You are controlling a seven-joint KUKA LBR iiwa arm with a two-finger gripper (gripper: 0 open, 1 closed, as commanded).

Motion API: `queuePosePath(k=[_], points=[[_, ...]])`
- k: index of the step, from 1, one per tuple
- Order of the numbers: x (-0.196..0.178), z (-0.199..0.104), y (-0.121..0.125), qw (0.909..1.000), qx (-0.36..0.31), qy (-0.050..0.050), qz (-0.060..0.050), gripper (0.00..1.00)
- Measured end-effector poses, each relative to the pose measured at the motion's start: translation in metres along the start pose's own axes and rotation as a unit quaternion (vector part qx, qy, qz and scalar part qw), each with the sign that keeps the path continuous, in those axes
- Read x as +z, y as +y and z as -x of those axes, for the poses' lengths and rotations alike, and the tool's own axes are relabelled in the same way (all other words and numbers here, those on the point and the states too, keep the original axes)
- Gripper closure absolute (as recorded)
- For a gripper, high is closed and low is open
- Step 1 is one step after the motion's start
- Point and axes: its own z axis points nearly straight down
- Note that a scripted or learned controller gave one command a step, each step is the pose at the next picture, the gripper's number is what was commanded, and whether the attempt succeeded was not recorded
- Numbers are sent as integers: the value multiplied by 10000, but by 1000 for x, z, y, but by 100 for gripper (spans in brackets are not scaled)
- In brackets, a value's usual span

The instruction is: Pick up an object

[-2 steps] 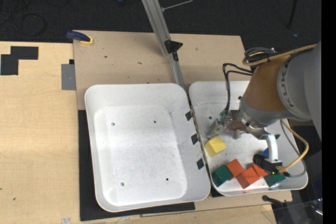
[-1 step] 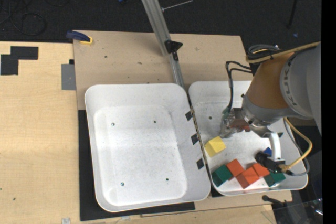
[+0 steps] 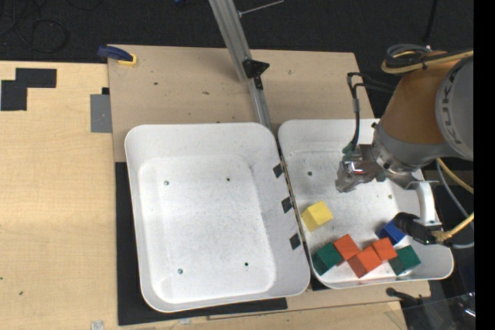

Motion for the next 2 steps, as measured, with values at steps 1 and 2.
queuePosePath(k=[1, 2], points=[[-62, 6, -1, 10000, -44, -4, 7, 100], [-61, 6, -1, 10000, -64, -1, -25, 100]])
